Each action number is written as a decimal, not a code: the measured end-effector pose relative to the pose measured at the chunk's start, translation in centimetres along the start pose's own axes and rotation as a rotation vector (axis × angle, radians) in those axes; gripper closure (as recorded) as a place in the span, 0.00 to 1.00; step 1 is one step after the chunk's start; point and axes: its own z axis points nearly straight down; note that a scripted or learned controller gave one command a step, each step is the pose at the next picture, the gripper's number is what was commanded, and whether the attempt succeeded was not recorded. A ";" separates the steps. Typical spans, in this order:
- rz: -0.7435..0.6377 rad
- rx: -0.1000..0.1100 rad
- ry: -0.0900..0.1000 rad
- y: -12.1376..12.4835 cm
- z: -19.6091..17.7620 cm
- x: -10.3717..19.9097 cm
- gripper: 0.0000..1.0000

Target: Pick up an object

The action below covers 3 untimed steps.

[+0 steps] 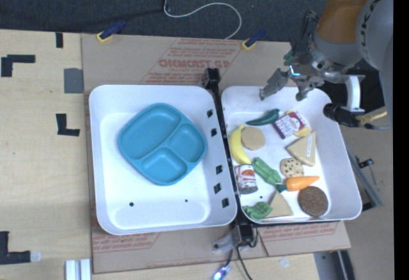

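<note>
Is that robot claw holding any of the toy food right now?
No. The two-finger gripper hangs open above the right white bin's far edge, nothing between its fingers; the food lies below.

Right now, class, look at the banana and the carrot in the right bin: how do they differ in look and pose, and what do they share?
The banana is yellow and curved; the carrot is orange and straight, tapering to a point. The banana runs up and down beside the bin's left wall; the carrot lies across, lower and further right. The banana looks longer than the carrot. Both are toy foods lying flat in the same bin, away from the gripper.
</note>
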 end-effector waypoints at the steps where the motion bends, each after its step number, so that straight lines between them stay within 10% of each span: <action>1: 0.000 0.007 0.003 -7.0 2.2 3.9 0.00; 2: -0.004 0.005 0.003 -12.1 1.3 9.6 0.00; 3: -0.001 0.002 0.000 -11.9 0.4 9.3 1.00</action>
